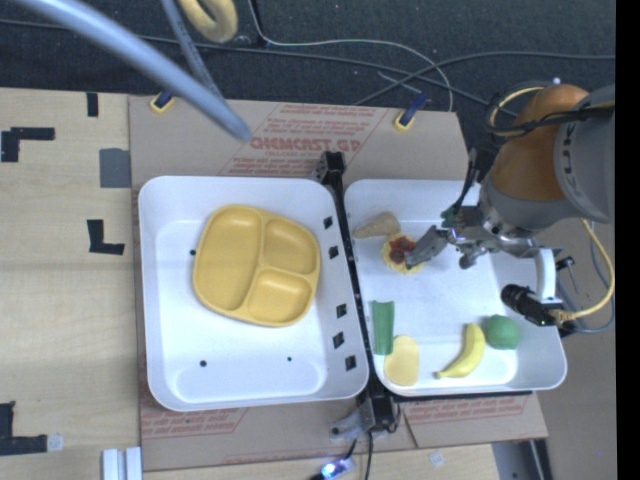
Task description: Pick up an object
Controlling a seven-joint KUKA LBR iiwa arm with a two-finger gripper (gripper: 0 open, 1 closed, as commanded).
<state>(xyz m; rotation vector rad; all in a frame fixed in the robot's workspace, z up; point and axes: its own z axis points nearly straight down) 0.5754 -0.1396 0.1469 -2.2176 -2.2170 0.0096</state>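
Note:
The right bin [530, 373] holds several toy foods. A tan wedge [375, 226] lies at its far left, and a yellow and red piece [396, 254] sits just below that. Nearer the front are a green bar [382, 326], a pale yellow round piece [402, 361], a banana [464, 353] and a green ball [501, 331]. My gripper [445, 251] hangs low over the bin's upper middle and is open. Its left fingertip [418, 255] is right at the edge of the yellow and red piece. Nothing sits between the fingers.
The left bin [160, 268] carries a yellow divided plate [256, 265]. A black divider with clips [345, 268] runs between the bins. Cables [430, 68] cross the dark floor behind the bench, and a grey pole [130, 43] slants in from the top left.

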